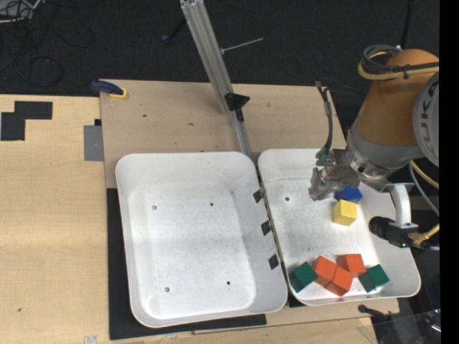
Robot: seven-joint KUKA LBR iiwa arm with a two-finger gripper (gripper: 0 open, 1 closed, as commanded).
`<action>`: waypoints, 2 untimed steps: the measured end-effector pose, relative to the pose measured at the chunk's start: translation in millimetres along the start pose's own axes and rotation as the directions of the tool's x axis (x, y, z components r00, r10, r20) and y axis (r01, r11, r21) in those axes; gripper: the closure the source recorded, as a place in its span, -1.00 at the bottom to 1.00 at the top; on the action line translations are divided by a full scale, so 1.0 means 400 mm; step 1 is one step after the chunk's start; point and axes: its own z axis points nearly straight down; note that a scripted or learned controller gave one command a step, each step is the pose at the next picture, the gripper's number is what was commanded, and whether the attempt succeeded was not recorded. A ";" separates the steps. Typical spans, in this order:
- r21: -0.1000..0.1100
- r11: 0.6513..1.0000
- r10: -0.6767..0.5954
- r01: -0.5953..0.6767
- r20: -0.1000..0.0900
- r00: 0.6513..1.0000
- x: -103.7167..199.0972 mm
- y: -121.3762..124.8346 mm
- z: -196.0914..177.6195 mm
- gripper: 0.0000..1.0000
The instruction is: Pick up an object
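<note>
Aluminium rail (211,56) leans over wooden bench (172,117); blue-and-yellow clamp (109,88) at its far-left corner

Both bins are white: the left bin (188,278) is flecked with a few dark dots, and the right bin (295,174) is plain apart from one. In the right bin lie a yellow cube (345,212), a blue block (351,193), two orange blocks (326,269) (351,264) and two dark green blocks (303,275) (374,277). The arm (391,117) is orange above grey. The bench (50,221) is pale tan wood with black patches, and a silver rail (211,56) slants across a black background.
</note>
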 end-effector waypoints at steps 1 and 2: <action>0.000 1.000 0.002 -0.002 0.002 1.000 0.111 0.054 -0.011 1.00; 0.000 1.000 0.002 -0.002 0.001 1.000 0.218 0.101 -0.014 1.00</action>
